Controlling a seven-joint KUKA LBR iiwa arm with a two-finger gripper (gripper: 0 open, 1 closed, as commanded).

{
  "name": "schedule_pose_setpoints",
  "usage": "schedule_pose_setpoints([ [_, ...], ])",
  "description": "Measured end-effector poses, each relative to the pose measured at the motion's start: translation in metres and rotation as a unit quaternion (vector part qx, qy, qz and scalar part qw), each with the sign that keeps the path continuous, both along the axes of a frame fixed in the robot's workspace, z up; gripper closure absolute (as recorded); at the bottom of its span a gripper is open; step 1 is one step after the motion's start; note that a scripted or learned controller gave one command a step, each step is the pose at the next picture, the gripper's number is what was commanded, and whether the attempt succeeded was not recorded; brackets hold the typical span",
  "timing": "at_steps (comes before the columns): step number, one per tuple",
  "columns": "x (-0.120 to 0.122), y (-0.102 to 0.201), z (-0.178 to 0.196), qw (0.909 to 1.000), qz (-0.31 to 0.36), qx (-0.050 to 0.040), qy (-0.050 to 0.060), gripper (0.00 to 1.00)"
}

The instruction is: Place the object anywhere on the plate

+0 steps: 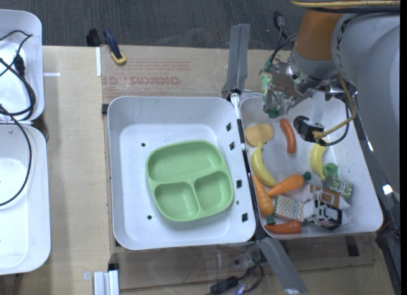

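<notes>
A green plate (189, 179) with three compartments lies in the left white bin (127, 128). The right bin (365, 160) holds toy food: a red sausage (289, 135), a tan round piece (259, 134), two bananas (261, 167) (317, 158), two carrots (285, 185) (264, 199), a red pepper (285, 226) and small boxes (289, 208). My gripper (276, 105) hangs over the far left part of the right bin, just above and left of the sausage's upper end. Nothing shows between its fingers.
A divider wall (238, 135) with black clips runs between the two bins. A black cable (321, 131) loops from the wrist over the right bin. A blue and yellow clamp (113, 49) lies on the bench behind the left bin. White trays (19, 160) stand at far left.
</notes>
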State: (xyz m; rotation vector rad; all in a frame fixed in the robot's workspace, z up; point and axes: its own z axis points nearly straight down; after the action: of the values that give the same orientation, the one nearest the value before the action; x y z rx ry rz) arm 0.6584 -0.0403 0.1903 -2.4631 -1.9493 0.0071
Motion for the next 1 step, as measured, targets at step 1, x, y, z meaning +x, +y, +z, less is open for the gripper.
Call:
schedule_pose_setpoints([
  [1, 0.0005, -0.0229, 0.0587, 0.9996, 0.028, 0.0002, -0.001, 1.0],
])
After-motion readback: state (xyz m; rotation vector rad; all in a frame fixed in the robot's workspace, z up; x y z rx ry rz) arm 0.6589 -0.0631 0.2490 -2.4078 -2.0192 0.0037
